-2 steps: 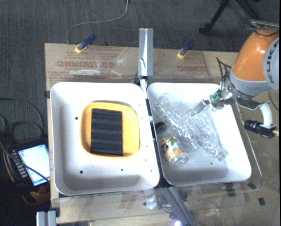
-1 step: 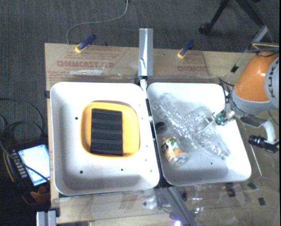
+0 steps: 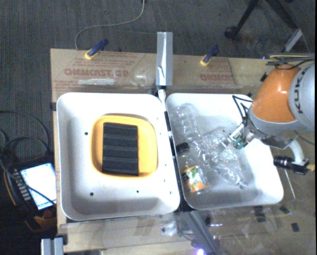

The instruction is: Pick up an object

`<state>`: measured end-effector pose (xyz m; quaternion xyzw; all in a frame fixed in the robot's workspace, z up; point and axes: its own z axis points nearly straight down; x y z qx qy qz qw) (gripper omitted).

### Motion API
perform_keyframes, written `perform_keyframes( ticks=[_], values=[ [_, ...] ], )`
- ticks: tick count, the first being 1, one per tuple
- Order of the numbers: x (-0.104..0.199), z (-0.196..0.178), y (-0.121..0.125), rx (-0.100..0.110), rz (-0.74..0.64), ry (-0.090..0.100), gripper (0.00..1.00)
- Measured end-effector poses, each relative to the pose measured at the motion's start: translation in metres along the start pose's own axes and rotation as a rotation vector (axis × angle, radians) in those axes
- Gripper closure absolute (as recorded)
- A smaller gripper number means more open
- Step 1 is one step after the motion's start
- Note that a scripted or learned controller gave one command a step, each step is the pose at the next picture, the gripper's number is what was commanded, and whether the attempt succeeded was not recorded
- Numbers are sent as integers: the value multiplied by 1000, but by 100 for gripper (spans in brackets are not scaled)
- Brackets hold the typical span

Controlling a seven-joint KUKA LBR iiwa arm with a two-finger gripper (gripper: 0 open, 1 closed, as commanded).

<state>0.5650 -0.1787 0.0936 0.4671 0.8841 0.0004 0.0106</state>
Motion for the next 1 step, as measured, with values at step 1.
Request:
perform_keyframes(
  ticks=[1],
  values=[
    [-1,-15,4,-10,-1,-2,100]
  ],
)
